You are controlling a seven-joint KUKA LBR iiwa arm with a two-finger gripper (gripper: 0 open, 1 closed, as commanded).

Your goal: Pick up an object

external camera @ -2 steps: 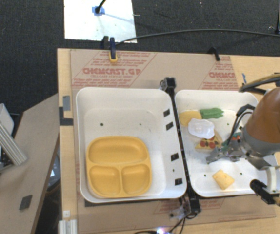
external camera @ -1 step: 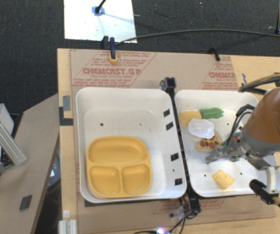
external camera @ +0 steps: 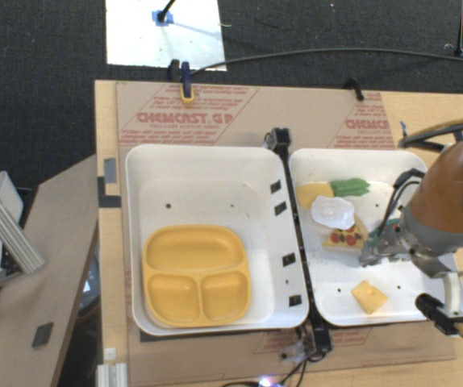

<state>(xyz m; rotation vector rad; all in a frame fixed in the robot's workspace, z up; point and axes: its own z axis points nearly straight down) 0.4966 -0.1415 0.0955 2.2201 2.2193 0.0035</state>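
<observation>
Legible writing: red "CHEMCAST GP" print repeated on the brown protective sheet (external camera: 215, 107) lying under both bins, readable at the upper left and again, partly cut off, at the upper right. Smaller red lines beneath it too fine to read. No other readable marks.

Left bin (external camera: 207, 164): holds a yellow divided tray (external camera: 197, 273) with one large compartment above two small ones, lying flat toward the near left corner. Tray compartments bare.

Right bin (external camera: 328, 309): holds the pickable items. Green piece (external camera: 349, 187) at the far side, touching a yellow piece (external camera: 314, 192) to its left. White crumpled object (external camera: 332, 213) just below these. Flat item with red spots (external camera: 344, 235) just beneath the white one, touching or overlapping it; exact nature unclear. Yellow wedge (external camera: 369, 297) apart from the rest, near the front wall.

Arm (external camera: 454, 196) entering from the right, orange band above the wrist, covering the right part of the right bin. Gripper (external camera: 374, 251) low over the bin floor, just right of the red-spotted item and above the yellow wedge. Finger spread not discernible; nothing seen between them.

Obstructions: black clips along the divider (external camera: 289, 236) between bins; blue and yellow clamp (external camera: 185, 83) at the sheet's far edge; black cable arcing across the top; white sheet (external camera: 164, 22) on the dark floor beyond.
</observation>
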